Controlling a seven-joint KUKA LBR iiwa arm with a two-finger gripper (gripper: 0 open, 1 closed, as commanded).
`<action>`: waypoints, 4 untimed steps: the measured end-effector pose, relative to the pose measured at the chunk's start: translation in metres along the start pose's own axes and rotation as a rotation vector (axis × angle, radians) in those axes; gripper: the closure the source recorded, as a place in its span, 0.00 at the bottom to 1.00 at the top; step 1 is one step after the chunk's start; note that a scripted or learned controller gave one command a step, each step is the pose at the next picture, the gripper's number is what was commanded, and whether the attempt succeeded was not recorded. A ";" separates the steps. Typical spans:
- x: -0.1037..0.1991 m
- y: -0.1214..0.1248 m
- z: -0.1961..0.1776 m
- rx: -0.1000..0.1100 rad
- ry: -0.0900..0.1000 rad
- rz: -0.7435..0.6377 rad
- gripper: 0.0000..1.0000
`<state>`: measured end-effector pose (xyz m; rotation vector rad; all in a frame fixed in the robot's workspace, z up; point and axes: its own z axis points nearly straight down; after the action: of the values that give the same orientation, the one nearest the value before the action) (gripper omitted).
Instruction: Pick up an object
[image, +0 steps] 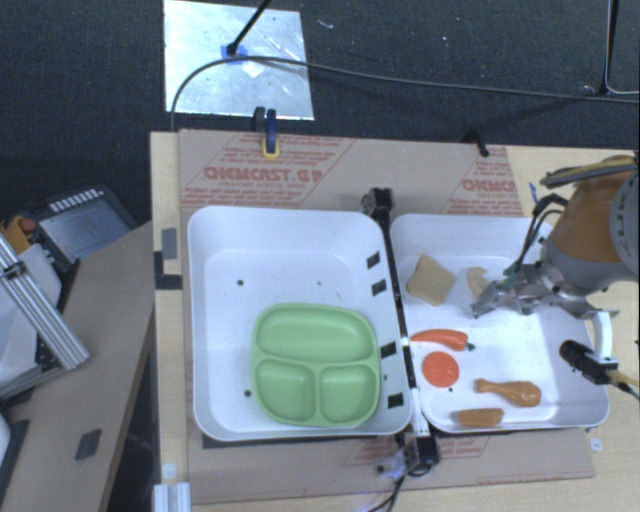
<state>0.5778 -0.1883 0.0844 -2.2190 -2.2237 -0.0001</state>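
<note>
My gripper (503, 303) hangs low over the right bin (560, 230), near its middle, and stands open with nothing between its fingers. A small beige piece (477, 277) lies just up and left of it, close to the left fingertip. A tan bread slice (430, 281) sits further left. Below the gripper lie a red-orange carrot (440, 339), a red tomato slice (440, 369), a brown drumstick (510, 391) and an orange-brown chunk (478, 417) by the front wall.
The left bin (230, 250) holds a green divided plate (315, 362) towards its front. A black divider (390, 290) runs between the bins. The grey arm with its orange band (590, 215) comes in over the right bin's right wall.
</note>
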 end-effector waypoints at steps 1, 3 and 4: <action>0.000 0.001 -0.011 -0.003 -0.001 0.000 1.00; 0.006 0.011 -0.125 -0.007 -0.002 -0.003 1.00; 0.057 -0.003 -0.131 -0.002 0.001 -0.006 1.00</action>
<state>0.5744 -0.1309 0.2151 -2.2129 -2.2307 -0.0026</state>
